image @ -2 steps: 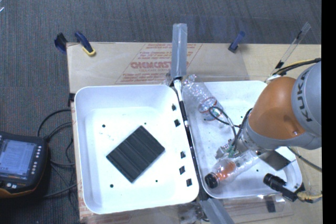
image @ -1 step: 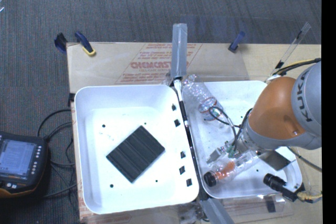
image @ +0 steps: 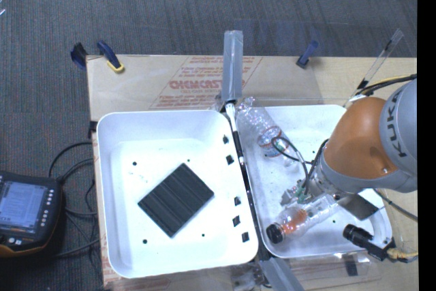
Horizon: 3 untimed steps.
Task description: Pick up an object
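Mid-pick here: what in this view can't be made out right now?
- gripper: camera view, the arm covers it; grasp unclear.
- black-capped bottle: its far end meets the gripper; contact unclear.
- right bin: floor beneath the arm hidden.
- wires beside the crumpled clear bottle: too small to identify.

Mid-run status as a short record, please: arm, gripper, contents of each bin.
arm: over the right bin, reaching in from the right
gripper: low, just above the black-capped bottle; grasp not confirmable
left bin: one dark ribbed panel, lying flat
right bin: crumpled clear bottle at far left; black-capped bottle near front edge
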Available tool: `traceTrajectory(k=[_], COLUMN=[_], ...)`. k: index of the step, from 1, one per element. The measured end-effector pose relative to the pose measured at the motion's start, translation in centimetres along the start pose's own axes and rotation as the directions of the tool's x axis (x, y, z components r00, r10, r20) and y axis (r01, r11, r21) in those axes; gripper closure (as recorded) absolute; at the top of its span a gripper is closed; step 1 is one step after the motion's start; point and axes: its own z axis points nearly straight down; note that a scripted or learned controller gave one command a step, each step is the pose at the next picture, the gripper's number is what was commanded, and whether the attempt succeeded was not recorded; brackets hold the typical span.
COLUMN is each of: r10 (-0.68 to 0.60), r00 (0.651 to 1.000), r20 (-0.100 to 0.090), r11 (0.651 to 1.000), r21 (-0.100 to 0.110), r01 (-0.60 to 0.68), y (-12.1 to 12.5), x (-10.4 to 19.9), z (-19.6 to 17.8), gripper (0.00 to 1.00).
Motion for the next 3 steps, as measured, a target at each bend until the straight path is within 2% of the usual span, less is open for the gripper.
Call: traceTrajectory(k=[1, 2, 3], r10=[0.001, 0.197, 0.028], r00=[1.000, 0.980, 1.000], r20=[0.000, -0.001, -0.008], r11=[1.000, 0.980, 0.999], r21=[0.000, 0.034, 0.033], r01=[-0.001, -0.197, -0.028], y=[0.0, 5.5, -0.2], x=[0.0, -4.6, -6.2], z=[0.0, -0.1, -2.2], gripper=[0.00, 0.00, 0.00])
